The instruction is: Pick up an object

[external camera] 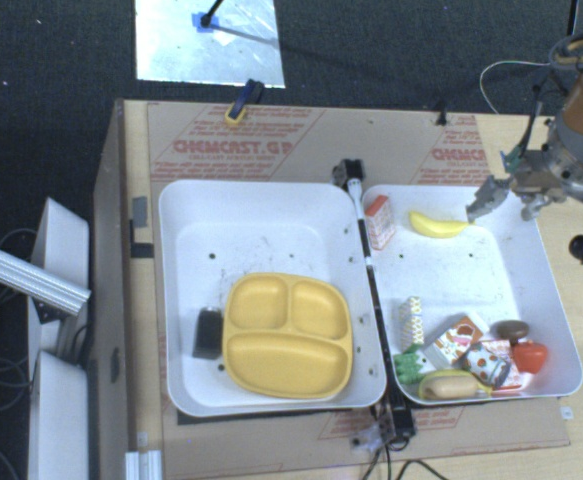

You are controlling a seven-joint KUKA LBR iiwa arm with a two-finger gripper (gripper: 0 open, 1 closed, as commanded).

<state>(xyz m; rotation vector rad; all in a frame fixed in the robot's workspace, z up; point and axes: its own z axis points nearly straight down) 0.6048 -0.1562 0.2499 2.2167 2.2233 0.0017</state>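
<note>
The two grey fingers (pixel 483 200) of the gripper (pixel 509 204) stand spread apart and released, with nothing between them, over the far right corner of the right shallow white bin (pixel 556 298). Just to their left and slightly nearer the camera lies one yellow plastic banana (pixel 438 226), curved, smooth and bright, flat on the bin floor and apart from the fingertips. Farther left, against the wall that divides the bins, stands one small red-and-white carton (pixel 378 221). Well below the fingers, in the near part of the same bin, a cluster crowds together: one pale patterned packet (pixel 411 321), one red-and-white printed box (pixel 455 340), one brown round piece (pixel 511 330), one red tomato-like piece (pixel 530 356), one green leafy piece (pixel 409 364) and one tan bun-shaped piece (pixel 451 385), touching or overlapping each other. Far to the left, the second white bin (pixel 186 218) holds one yellow three-compartment plastic plate (pixel 289 334) and one small black block (pixel 208 332) just beside it. Nothing stands between the fingers and the banana.
</note>
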